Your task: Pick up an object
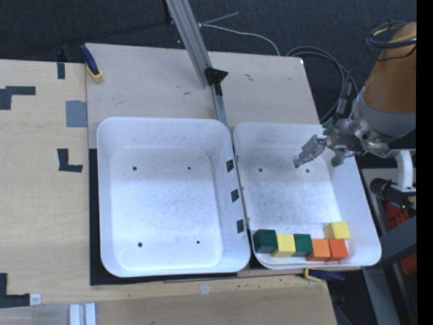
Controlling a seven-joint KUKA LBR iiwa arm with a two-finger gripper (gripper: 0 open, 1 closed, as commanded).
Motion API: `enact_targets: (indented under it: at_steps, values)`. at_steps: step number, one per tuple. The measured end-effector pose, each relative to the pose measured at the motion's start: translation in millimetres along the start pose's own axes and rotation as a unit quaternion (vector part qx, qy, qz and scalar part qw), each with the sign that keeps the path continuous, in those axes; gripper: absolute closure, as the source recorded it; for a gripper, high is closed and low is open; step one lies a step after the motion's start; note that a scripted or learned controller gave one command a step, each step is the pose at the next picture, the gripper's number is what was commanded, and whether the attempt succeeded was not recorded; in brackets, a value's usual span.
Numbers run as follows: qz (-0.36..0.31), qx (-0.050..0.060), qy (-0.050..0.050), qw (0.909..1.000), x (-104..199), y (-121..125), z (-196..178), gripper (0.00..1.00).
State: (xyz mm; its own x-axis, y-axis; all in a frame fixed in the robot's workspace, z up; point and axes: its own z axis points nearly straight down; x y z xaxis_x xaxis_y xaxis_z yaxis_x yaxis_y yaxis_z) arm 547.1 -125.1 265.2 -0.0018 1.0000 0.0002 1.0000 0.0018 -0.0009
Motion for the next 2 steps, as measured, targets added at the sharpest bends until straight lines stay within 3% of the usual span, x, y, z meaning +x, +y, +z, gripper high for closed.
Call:
enact_targets:
  at_steps: [1, 2]
  values:
    - [0.001, -0.004, -0.002, 1.0, -27, 7, -67, 0.0]
    - [0.0, 0.005, 0.001, 1.0, 1, -50, 61, 0.0]
